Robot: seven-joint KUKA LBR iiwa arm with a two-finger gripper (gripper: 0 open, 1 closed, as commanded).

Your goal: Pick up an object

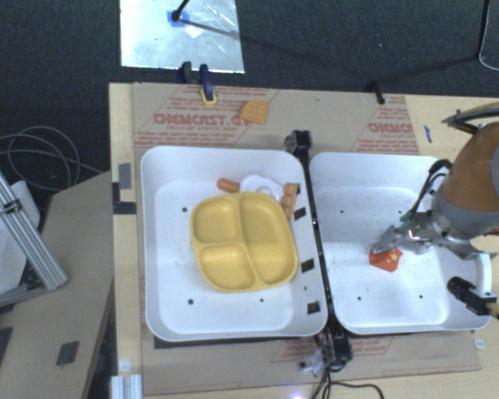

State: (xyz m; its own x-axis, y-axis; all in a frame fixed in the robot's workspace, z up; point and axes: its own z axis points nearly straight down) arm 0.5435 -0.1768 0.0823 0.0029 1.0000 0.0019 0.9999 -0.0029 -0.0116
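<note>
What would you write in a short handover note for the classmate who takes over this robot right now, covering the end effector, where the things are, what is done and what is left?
End effector: low in the right bin, right at the small red object. Whether its fingers are open or shut cannot be told.
Things: the red object lies on the right bin's floor. The left bin holds a yellow divided plate, with an orange sausage-like piece, a white piece and a small brown piece behind it.
Done: the arm has reached the red object.
Left: a confirmed grasp and lift; nothing is seen raised yet.
</note>
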